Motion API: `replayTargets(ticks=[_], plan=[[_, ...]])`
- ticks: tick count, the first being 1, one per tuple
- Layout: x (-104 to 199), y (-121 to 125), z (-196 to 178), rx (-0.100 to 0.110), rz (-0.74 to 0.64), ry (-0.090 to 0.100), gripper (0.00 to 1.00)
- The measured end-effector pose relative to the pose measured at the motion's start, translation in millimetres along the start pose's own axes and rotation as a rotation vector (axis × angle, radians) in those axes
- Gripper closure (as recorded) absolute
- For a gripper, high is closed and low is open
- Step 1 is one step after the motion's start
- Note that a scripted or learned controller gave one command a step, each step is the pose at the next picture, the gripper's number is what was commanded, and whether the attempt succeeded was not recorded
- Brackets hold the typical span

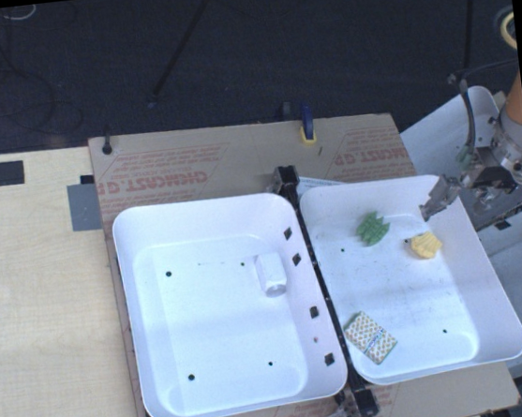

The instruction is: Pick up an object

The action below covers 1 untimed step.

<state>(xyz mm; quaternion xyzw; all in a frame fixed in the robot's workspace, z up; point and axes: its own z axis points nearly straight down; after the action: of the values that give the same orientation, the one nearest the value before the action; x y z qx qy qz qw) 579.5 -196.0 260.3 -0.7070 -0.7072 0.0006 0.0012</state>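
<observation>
Right bin (504,338): middle of the floor is open. Green piece (372,229) sits near the far edge, yellow piece (425,246) near the right wall, patterned packet (370,337) by the near-left corner. Gripper (433,203) hangs over the far-right rim. Left bin (147,358): white cylinder (272,274) near the right wall, rest open.

Bins (154,263) smooth white plastic, slight gloss. Board (236,159) beneath matt brown cardboard, printed. Bench (39,324) pale wood, matt.
</observation>
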Motion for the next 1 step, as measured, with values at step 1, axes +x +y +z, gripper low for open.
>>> replayTargets(ticks=[1], plan=[[4.0,51.3,75.1,0.003,-0.004,0.0,0.0]])
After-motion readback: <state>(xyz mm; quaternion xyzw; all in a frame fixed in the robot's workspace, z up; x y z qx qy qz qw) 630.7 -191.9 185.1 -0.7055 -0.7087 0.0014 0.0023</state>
